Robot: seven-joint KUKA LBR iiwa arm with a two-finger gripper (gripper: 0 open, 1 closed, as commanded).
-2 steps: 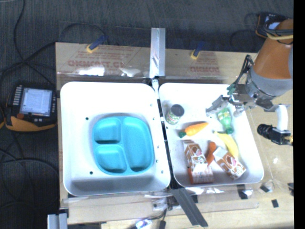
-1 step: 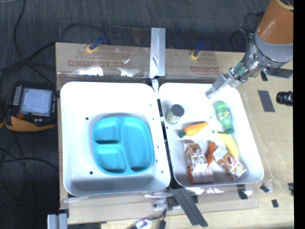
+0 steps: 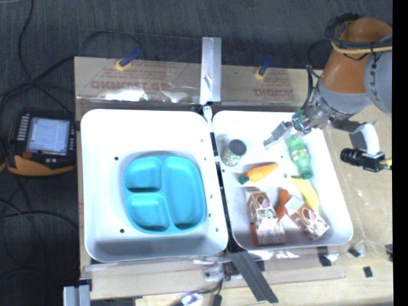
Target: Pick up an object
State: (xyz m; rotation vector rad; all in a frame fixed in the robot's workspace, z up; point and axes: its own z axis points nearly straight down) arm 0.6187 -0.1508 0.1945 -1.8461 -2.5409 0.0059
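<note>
Green bottle (image 3: 299, 156) lying in right bin (image 3: 338, 190), just below gripper (image 3: 284, 132); fingers' state impossible to tell; risks rolling aside against banana (image 3: 305, 192) if pinched off-centre.

Right bin (image 3: 224, 171) crowded with green bottle (image 3: 299, 155), carrot (image 3: 262, 171), banana (image 3: 307, 193), cartons (image 3: 264, 218), left bin (image 3: 102, 145) open around blue tray (image 3: 164, 193)

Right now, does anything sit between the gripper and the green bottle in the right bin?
Nothing visible does. The gripper hangs over the right bin just left of the green bottle, with bare bin floor between them. The carrot and banana lie nearer the camera, off that line.
</note>
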